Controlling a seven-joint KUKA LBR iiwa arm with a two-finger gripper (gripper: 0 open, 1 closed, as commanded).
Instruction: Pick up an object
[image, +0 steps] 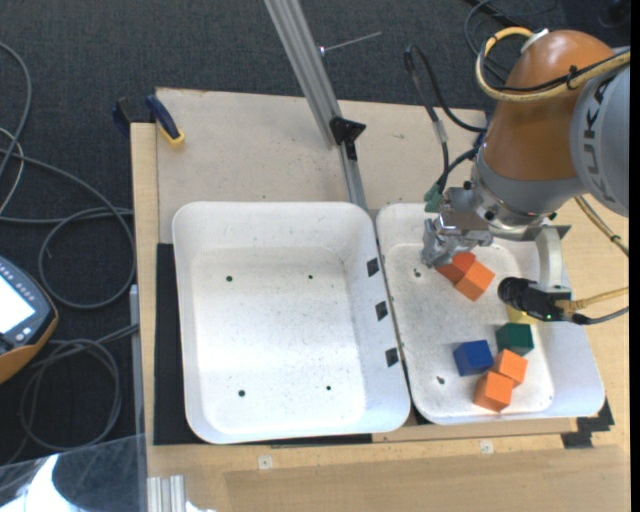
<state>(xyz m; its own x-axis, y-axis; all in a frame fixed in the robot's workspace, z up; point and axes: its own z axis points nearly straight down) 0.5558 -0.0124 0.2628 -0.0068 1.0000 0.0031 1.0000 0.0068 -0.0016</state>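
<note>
My gripper (443, 248) hangs low over the upper part of the right bin (428, 392), below the grey and orange wrist. An orange block (469, 275) lies tilted right at the gripper's lower right side, touching or nearly touching it. I cannot tell whether the block is in its grasp. Lower in the same bin lie a blue block (473, 357), a green block (516, 336) and two more orange blocks (512, 366) (492, 391), close together.
The left bin (200, 300) sits beside the right one. A slanted metal pole (315, 90) rises from the bench behind the bins. A black cabled part (525, 295) juts over the right bin's right side. A blue-and-yellow tool (165, 118) lies at the far left corner.
</note>
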